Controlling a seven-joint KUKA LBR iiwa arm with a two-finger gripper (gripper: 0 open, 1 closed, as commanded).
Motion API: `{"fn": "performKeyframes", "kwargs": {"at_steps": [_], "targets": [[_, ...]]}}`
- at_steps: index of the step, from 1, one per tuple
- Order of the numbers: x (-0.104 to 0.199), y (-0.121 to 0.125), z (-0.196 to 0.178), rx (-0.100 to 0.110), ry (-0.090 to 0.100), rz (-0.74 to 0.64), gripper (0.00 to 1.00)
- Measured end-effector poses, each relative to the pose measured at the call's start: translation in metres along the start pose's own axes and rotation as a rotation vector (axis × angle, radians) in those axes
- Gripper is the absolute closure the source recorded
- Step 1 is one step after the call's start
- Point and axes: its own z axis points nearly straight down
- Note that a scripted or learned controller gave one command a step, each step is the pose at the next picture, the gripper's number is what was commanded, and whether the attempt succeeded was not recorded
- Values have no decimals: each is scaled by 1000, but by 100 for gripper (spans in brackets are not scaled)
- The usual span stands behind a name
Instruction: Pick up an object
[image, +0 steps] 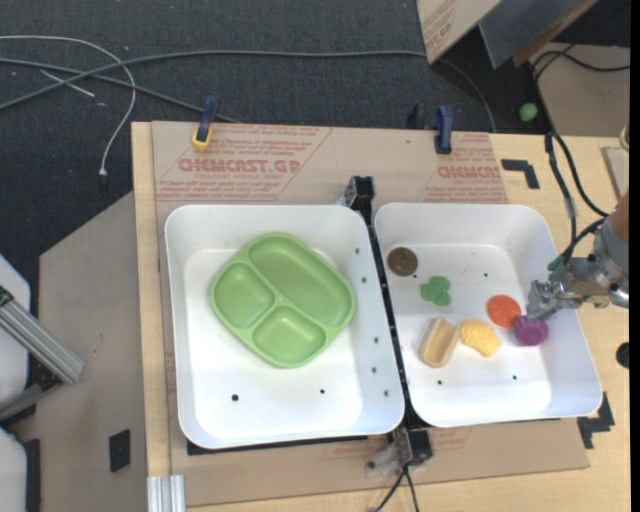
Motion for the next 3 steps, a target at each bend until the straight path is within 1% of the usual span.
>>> {"fn": "performKeyframes", "kwargs": {"at_steps": [1,2,3], "targets": [[0,0,0,0,0,0,0],[-4,-9,55,0,0,1,0],[-4,-12,121,4,3,2,0]]}}
